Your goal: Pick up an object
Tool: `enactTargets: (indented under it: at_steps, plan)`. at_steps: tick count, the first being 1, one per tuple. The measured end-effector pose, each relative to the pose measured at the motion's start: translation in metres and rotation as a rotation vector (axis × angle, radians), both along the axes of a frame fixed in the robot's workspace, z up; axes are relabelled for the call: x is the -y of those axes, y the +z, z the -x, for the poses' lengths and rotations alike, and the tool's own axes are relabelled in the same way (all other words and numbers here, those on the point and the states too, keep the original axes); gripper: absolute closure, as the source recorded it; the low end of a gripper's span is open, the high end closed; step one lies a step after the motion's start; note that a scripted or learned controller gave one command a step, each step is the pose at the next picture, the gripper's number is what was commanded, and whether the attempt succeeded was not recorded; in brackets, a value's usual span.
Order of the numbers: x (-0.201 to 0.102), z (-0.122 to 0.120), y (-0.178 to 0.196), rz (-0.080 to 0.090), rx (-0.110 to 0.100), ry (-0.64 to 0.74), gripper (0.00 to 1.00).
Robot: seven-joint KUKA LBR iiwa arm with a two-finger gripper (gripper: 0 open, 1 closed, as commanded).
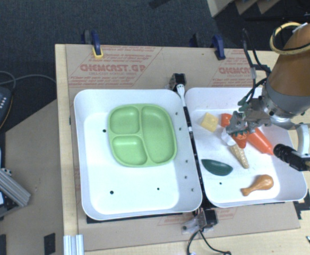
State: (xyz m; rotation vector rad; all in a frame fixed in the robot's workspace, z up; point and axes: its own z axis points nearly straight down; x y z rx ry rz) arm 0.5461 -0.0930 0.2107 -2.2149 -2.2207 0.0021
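**Two bins, one crowded, pincer low over the right one**

On the desk (pixel 65 142), the left bin (pixel 91 190) holds a single thing: a pale green divided plate (pixel 143 135) with three compartments, lying flat toward the bin's 12 o'clock half. Its compartments carry nothing that can be seen.

The right bin (pixel 287 193) touches the left one along their shared rim and holds the loose objects. At about 10 o'clock in it lies a yellow wedge like a piece of cheese (pixel 209 122). Toward the centre sits an orange carrot-shaped piece (pixel 259 140), slanting down toward 4 o'clock, with a small red piece (pixel 226 119) near its upper end. Just below is a tan cone-like stick (pixel 240 156), tilted. At 7 o'clock rests a dark green oval piece (pixel 217 167). At 5 o'clock lies a brown drumstick shape (pixel 258 184), well apart from the others.

The arm reaches in from 3 o'clock, and its pincer (pixel 238 127) sits low among the red piece, the carrot and the tan stick. Whether it is wide, narrow, or gripping any of them cannot be told; the parts overlap too closely.
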Motion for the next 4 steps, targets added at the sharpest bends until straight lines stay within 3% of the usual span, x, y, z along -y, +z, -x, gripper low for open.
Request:
enactTargets:
  at_steps: [1,3,4]
  plan:
    - [-0.037,0.025,0.011,0.000,0.001,0.001,1.00]
    - [-0.036,0.032,0.023,0.002,0.006,-0.003,1.00]
    - [-0.027,0.035,0.011,0.002,0.002,-0.004,1.00]
